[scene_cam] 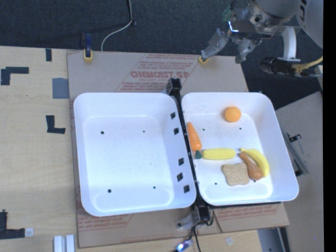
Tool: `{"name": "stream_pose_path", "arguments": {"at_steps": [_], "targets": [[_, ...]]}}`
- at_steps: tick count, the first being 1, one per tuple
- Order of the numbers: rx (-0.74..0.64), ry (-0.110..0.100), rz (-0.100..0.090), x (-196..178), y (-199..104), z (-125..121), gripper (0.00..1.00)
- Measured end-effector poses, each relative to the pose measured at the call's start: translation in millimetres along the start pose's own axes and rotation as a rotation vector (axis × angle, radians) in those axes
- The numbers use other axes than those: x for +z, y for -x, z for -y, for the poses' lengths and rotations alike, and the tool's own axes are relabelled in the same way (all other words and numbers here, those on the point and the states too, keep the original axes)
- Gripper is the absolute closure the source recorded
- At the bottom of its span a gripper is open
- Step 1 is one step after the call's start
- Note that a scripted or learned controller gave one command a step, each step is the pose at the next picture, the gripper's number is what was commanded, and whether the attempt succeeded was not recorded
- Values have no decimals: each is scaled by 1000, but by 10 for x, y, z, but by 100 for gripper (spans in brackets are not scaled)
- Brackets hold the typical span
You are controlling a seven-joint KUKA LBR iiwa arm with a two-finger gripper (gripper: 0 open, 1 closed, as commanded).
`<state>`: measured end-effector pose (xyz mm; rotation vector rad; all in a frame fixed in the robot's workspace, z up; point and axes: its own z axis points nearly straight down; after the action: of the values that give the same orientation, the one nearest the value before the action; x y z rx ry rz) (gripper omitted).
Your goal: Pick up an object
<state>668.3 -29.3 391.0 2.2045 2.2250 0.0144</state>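
My gripper [228, 47] hangs open high above the back edge of the bench, beyond the right bin [265, 109], with nothing between its fingers. Inside that bin lie an orange ball [232, 114], a carrot [193, 136] along the left wall, a corn cob [218, 154], a banana [259, 160], a brown drumstick-like piece [251, 167] and a slice of toast [235, 174]. All of them lie well below and in front of the gripper.
The left bin [126, 151] sits beside the right one, joined by a black clip strip [181, 146]. Both rest on a cardboard sheet [152, 72]. A cable [118, 30] runs across the dark back area.
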Motion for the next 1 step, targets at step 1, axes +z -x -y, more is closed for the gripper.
{"name": "stream_pose_path", "arguments": {"at_steps": [1], "targets": [[3, 4, 0, -1395, -324, -21, 0]]}}
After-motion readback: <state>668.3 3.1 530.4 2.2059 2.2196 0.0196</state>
